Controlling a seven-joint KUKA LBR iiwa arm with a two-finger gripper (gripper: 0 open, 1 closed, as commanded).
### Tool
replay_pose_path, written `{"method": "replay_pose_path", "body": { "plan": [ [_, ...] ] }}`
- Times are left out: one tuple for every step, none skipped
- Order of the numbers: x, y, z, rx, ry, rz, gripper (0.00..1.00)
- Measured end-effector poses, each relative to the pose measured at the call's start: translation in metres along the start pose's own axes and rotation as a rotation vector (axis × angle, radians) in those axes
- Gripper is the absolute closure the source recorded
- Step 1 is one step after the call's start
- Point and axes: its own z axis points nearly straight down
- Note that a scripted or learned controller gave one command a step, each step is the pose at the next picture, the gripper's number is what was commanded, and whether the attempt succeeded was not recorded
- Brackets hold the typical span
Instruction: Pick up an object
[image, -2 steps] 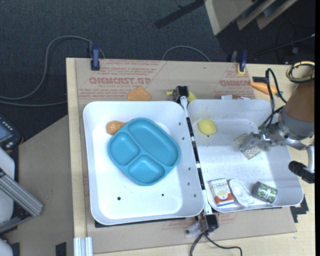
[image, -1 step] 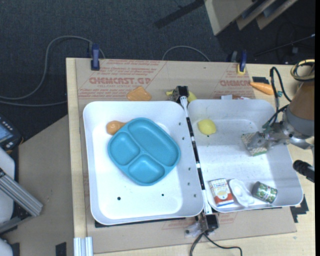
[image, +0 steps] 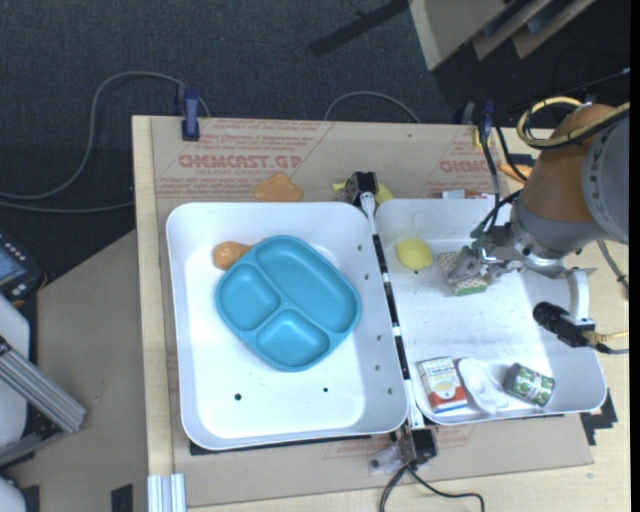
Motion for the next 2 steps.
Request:
{"method": "replay_pose_path", "body": {
  "plan": [
    [0.064,0.000,-0.078,-0.004,0.000,0.002,1.00],
    [0.129,-0.036,-0.102,0.004,0.004,0.001,1.00]
  ]
}}
